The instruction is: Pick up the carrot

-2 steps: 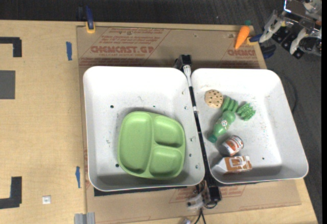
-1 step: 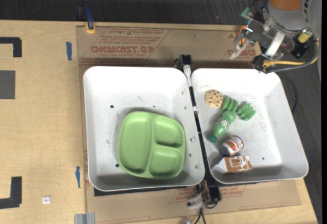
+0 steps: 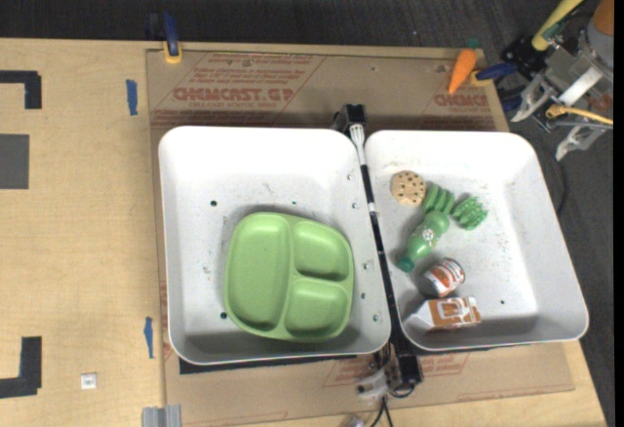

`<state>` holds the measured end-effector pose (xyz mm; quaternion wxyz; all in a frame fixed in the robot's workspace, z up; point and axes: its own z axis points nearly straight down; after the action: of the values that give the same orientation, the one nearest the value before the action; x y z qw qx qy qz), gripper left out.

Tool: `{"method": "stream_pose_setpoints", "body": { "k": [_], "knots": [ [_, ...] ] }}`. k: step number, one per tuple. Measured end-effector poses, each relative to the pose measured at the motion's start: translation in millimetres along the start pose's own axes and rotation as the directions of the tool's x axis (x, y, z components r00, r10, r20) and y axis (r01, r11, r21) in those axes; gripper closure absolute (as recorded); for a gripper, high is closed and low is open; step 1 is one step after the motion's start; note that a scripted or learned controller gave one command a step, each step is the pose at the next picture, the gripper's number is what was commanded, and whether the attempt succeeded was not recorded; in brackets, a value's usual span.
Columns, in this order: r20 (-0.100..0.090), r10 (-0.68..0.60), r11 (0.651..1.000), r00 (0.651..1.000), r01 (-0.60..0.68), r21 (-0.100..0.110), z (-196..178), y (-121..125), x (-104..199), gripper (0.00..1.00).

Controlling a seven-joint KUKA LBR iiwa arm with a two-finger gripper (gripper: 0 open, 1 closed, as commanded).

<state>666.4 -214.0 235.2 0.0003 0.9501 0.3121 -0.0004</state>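
The carrot [image 3: 462, 70] lies outside the right bin [image 3: 546, 220], at its twelve o'clock; the gripper [image 3: 575, 128], whose state I cannot tell, may miss.

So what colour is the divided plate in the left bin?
Light green, plain and unpatterned. The divided plate shows clearly in the camera view, lying in the left bin.

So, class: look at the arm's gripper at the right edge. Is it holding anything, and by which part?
It cannot be told for sure. The carrot lies by itself on the cardboard above the right bin, apart from the arm.
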Motion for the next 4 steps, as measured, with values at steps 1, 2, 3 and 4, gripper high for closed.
{"method": "stream_pose_setpoints", "body": {
  "k": [1,2,3,4],
  "knots": [
    [0.003,0.275,0.962,0.962,-0.275,0.005,84,0,-13,0.00],
    [-0.008,0.415,0.910,0.910,-0.415,0.021,147,-12,-15,0.00],
    [-0.005,0.413,0.911,0.911,-0.412,0.016,136,-11,-16,1.00],
    [0.003,0.411,0.911,0.911,-0.411,0.006,129,-67,15,1.00]
  ]
}}
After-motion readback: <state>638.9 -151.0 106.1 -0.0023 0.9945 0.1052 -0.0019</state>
